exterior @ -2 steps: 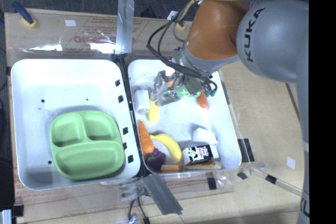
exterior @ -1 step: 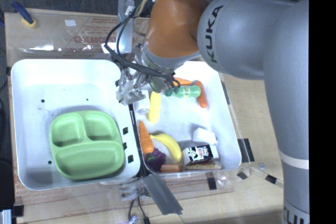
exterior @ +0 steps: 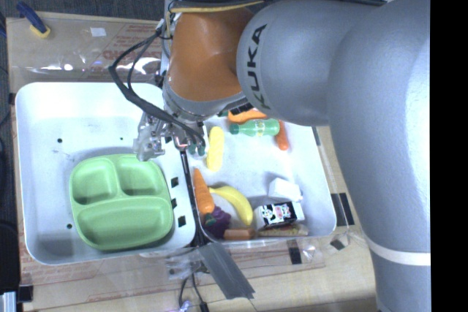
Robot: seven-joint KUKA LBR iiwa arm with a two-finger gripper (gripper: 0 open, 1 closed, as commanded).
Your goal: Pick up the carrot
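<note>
The carrot [exterior: 201,193] is lying in the right bin [exterior: 316,170], tight against the wall it shares with the left bin [exterior: 33,150], with a banana [exterior: 235,201] just to its right. The claw [exterior: 164,139] hangs over that dividing wall, a bit farther back than the carrot (can't tell how wide it's open, nothing visibly in it). A green divided plate [exterior: 121,203] sits in the left bin on the worktop [exterior: 344,270].

The wooden bench [exterior: 88,40] bears two white bins [exterior: 44,157] side by side.
</note>
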